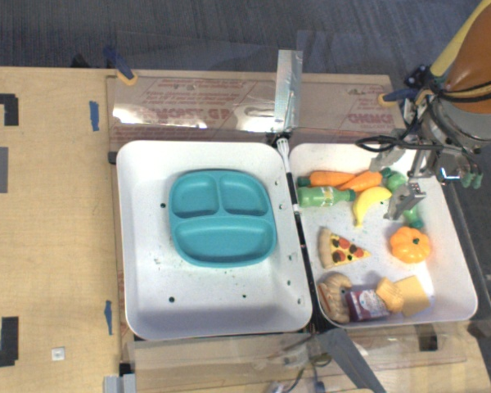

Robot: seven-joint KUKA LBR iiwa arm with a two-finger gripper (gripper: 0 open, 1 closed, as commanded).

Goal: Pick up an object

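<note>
- Teal plastic: one divided plate (222, 217) with three compartments lies alone in the left bin (139, 244), near the middle of the frame.
- Two shallow white bins sit side by side; the right bin (462, 281) in the lower right of the frame holds all the toy food.
- Two carrots (344, 178) lie end to end along the upper part of the right bin, touching or nearly so.
- One green bottle (322, 196) lies on its side just below the carrots, against the bin's left wall.
- One yellow banana (369, 204) sits just right of the bottle, under the right-hand carrot.
- One pizza slice (340, 249) lies below the bottle.
- One orange pumpkin (410, 245) sits to the right of the pizza slice, well apart from it.
- Along the bin's lower edge: one round brownish piece (334, 294), one dark purple jar (363, 303) and one tan block (405, 294), packed close in a row.
- The gripper (404, 202) hangs at the right of the frame, between the banana and the pumpkin, fingers pointing down over a green object (393, 178) that they partly hide.
- Whether the fingers are spread or pressed together, I cannot tell; nothing is seen pinched between them.
- Cables and the orange-banded wrist (475, 64) crowd the upper right corner above the bin.
</note>
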